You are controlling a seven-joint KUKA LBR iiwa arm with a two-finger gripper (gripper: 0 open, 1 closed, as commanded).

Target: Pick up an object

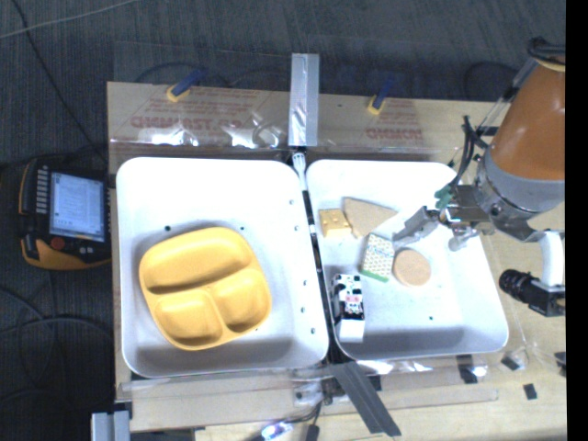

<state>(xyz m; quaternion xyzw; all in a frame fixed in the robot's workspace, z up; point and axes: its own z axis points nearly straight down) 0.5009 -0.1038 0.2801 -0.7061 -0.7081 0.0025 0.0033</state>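
A grey KUKA arm with an orange band reaches in from the right over the right-hand white bin, its gripper hanging low above the bin's floor with a light-grey finger slanting down and left; whether the claw is wide or narrow cannot be told from this angle, and nothing shows between its fingers. Just below the fingertip lies a round tan disc, touching a green-and-white patterned packet to its left. Farther back in the same bin sit a tan wedge-shaped piece and, beside it toward the divider, a small yellow block. Near the front left corner lies a small black-and-white box. The left-hand white bin holds a yellow divided tray, lying flat with its three compartments facing up. On the dark carpet to the left of the bench rests a handheld control pendant with a lit screen.
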